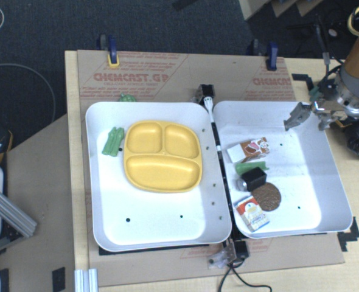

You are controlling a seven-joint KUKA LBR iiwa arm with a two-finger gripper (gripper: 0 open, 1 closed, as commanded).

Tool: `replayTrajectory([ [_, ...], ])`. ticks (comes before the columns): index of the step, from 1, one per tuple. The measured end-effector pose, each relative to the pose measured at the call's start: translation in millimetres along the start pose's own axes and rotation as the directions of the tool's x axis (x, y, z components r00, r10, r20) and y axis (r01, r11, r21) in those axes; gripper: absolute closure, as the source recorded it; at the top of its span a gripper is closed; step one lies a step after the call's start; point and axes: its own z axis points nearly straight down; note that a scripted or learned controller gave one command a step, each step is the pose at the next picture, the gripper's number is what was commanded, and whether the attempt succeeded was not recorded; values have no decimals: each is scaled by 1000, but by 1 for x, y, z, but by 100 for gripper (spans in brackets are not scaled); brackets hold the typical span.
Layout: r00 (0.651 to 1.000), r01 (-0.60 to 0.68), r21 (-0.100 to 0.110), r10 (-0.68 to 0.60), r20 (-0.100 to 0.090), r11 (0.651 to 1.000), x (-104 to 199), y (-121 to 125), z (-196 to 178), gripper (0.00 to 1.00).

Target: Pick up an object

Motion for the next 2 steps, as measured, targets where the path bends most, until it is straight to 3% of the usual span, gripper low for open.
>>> replayTrajectory([
  [1, 1000, 4, 16, -4, -9, 1000, 89, -88, 101, 0],
  [2, 1000, -2, -2, 2, 0, 1000, 83, -83, 85, 100],
])
